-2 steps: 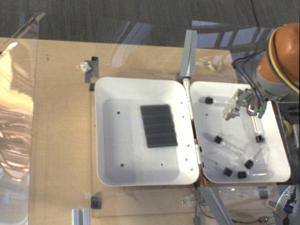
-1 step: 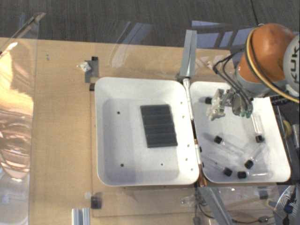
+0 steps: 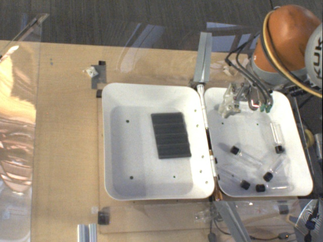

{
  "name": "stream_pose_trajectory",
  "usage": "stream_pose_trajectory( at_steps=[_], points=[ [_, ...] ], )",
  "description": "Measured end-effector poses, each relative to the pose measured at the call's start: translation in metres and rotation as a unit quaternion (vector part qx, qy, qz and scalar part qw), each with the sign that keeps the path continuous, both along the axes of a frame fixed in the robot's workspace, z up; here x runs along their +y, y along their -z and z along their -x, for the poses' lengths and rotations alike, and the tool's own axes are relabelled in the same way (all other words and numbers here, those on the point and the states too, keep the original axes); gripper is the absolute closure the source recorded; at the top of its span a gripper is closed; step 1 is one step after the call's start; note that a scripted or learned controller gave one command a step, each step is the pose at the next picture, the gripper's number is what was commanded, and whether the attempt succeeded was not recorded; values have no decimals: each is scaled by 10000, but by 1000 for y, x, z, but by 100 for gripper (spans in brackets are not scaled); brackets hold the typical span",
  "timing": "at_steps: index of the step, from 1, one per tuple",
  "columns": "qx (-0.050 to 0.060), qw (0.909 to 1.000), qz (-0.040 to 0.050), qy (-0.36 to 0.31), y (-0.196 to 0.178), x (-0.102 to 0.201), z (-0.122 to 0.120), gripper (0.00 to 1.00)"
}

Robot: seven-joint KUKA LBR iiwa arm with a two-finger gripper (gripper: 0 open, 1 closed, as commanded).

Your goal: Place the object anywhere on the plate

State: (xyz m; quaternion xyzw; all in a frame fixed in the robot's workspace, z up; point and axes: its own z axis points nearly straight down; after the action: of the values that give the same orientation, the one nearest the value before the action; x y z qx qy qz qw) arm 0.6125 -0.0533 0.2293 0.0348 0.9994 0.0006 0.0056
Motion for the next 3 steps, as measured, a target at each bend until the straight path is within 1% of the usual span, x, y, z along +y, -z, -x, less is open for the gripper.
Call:
stream_pose_trajectory(
  at_steps=[1,2,3],
  points=[
    [5,9954,2,-955,16,41,-26,100],
    [6,9777,6,-2100,42,106,-23,100],
    [2,9874,-3,-1585,50,185,-38,100]
  ],
)
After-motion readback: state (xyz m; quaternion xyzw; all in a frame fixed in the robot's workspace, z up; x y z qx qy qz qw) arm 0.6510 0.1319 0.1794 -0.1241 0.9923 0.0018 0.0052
